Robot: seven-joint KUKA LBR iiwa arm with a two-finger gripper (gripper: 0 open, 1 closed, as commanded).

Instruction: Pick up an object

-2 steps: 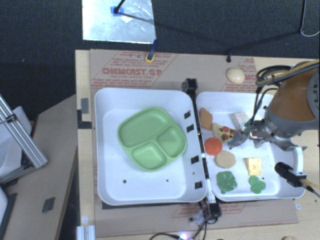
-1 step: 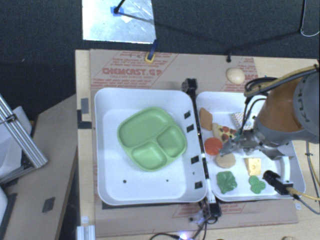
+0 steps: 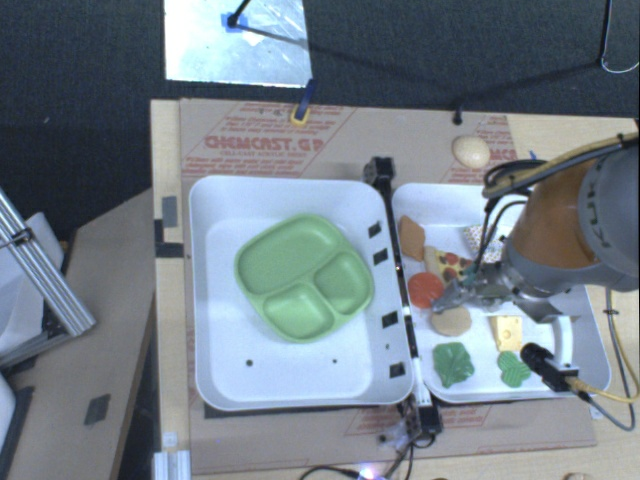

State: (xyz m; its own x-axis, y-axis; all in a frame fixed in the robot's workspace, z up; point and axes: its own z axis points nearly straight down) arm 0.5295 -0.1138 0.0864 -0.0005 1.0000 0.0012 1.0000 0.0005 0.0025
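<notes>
Red print on the cardboard (image 3: 268, 134) under the bins read approx. "CHEMCAST GP" in big caps, w/ smaller lines above and repeats along other edges too blurred to read.

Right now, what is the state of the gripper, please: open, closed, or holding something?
Gripper: cannot be told; it sits low in the right bin among toy foods, beside the red tomato.
</notes>
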